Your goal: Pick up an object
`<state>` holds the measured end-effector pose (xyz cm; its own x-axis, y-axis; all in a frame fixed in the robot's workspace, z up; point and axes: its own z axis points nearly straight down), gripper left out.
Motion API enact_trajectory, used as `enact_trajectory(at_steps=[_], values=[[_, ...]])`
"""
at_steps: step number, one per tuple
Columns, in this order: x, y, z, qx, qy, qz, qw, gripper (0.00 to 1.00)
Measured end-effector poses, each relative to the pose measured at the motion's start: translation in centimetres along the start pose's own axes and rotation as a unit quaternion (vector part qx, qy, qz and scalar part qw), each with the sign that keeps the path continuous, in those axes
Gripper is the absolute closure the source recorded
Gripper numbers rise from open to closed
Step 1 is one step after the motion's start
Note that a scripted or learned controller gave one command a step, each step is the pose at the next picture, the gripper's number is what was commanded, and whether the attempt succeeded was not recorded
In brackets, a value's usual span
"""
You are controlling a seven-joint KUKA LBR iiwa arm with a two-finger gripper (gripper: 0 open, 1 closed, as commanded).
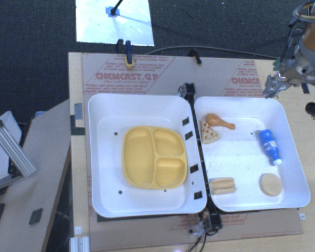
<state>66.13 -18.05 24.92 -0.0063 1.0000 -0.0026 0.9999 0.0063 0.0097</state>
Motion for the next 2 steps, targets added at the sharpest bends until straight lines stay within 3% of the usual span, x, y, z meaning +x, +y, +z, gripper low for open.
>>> enact_trajectory(at_steps=[1, 2], values=[[0.0, 0.1, -2.1, 0.002, 0.0, 0.0, 1.0, 1.0], [4.2, -0.1, -1.6, 0.004, 0.002, -0.001, 1.0, 1.0]])
